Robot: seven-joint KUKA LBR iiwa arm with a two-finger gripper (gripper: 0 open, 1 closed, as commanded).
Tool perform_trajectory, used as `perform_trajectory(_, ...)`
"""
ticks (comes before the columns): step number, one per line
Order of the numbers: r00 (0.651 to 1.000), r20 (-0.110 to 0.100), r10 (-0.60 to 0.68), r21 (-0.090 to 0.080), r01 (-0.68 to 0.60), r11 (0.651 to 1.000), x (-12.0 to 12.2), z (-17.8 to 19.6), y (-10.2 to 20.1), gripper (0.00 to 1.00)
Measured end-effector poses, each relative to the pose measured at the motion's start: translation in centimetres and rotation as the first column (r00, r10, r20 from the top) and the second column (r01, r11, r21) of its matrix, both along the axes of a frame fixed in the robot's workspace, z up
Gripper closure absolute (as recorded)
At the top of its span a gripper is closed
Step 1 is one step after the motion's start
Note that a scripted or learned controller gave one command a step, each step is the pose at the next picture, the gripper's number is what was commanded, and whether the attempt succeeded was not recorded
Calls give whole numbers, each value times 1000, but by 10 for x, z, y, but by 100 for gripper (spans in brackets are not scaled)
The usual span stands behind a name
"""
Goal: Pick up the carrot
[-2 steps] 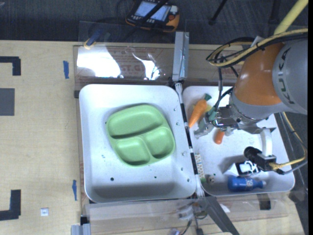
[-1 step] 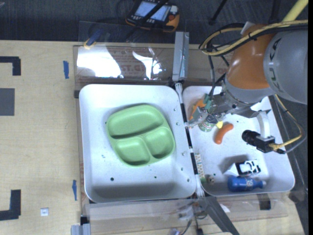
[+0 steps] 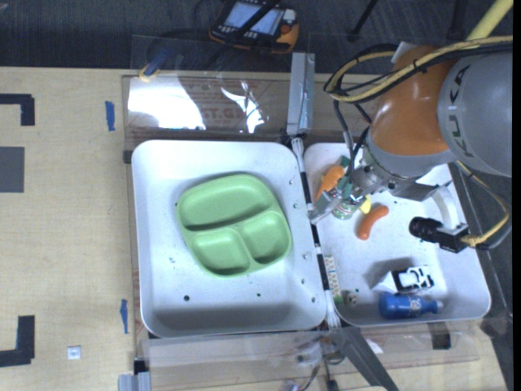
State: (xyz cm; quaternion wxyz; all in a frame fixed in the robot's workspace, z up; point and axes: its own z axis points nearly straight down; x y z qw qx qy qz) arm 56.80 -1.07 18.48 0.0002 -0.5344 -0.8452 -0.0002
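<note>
While the grey-and-orange arm's jaws [image 3: 352, 192] hover over the right white bin [image 3: 464, 296], their state untellable, the small orange carrot [image 3: 370, 221] lies just right of them; centre over carrot, descend straight.

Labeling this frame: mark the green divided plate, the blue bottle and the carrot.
green divided plate [image 3: 232, 222]: camera view, centre ridge.
blue bottle [image 3: 407, 305]: camera view, mid-body.
carrot [image 3: 330, 177]: camera view, orange body.
</note>
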Motion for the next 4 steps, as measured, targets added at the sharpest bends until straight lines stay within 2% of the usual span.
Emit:
perform_trajectory(1, 994, 5, 108, -2, -108, 994, 62, -61, -103, 0)
perform_trajectory(2, 992, 5, -127, -1, 127, 992, 100, 1, -54, 0)
perform_trajectory(3, 988, 0, -152, 0, 152, 988, 86, 1, -7, 0)
perform_trajectory(4, 976, -1, -217, -1, 217, 976, 71, 0, -28, 0)
